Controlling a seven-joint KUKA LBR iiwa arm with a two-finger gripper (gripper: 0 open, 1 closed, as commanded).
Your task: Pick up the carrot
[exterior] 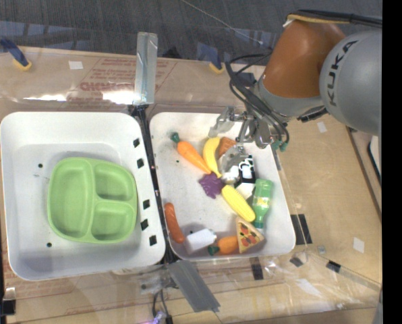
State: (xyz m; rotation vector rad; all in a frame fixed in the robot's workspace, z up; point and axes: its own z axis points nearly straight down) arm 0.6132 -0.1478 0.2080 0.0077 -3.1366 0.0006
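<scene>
An orange carrot (189,154) with a green top lies slanted in the upper left part of the right bin (162,181), its leafy end pointing up and left. My gripper (235,158) hangs over the upper middle of that bin, a short way to the right of the carrot, above a banana (211,152) and a black-and-white toy (245,171). Nothing of the carrot lies under the gripper. A second, smaller orange carrot-like piece (225,245) rests near the bin's front wall.
The right bin also holds a purple piece (211,185), a yellow corn cob (238,203), a green bottle (262,200), a pizza slice (249,235), a sausage (173,223) and a white block (201,238). A green divided plate (92,200) sits in the left bin (15,181).
</scene>
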